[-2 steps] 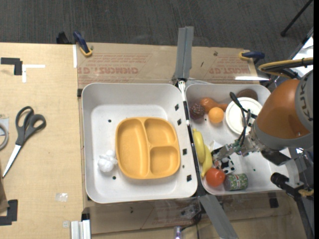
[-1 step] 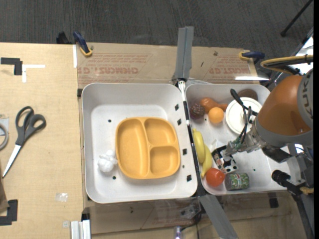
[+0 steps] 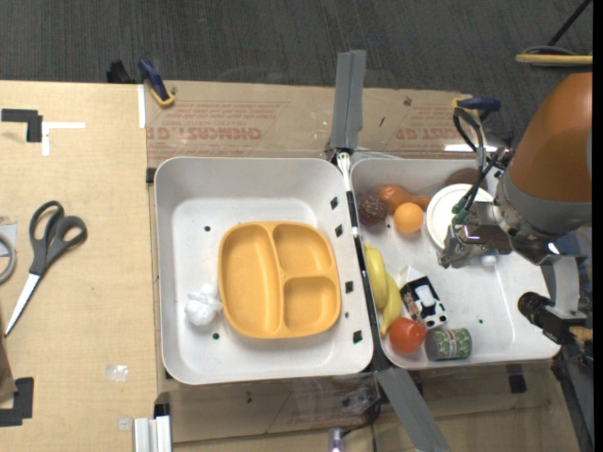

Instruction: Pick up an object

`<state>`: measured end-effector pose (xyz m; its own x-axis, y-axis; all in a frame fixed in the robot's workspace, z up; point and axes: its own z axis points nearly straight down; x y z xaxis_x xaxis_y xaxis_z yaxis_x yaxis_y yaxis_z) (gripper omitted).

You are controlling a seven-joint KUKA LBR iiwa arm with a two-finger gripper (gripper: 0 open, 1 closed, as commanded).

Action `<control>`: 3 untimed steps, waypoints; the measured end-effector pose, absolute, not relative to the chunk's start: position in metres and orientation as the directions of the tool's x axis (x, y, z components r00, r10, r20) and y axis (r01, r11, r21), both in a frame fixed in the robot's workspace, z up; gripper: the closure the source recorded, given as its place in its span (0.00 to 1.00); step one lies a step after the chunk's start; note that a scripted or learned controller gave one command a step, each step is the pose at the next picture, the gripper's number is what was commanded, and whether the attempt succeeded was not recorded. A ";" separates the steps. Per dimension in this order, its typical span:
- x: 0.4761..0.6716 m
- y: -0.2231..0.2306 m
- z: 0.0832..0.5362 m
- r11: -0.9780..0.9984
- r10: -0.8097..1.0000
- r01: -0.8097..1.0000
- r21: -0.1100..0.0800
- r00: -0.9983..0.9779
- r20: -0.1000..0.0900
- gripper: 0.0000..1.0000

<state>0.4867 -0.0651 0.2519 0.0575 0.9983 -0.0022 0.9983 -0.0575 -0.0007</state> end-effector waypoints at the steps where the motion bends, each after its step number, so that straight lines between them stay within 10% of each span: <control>1: 0.517 -0.108 0.112 -0.068 0.998 0.997 0.021 0.068 -0.007 1.00; 2: 0.485 -0.208 0.194 0.172 0.985 0.985 -0.001 -0.172 -0.001 1.00; 3: 0.515 -0.171 0.092 0.051 0.999 0.999 0.000 -0.051 -0.001 1.00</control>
<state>0.5150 -0.1715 0.0920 -0.0511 0.9987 -0.0006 0.9987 0.0511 0.0000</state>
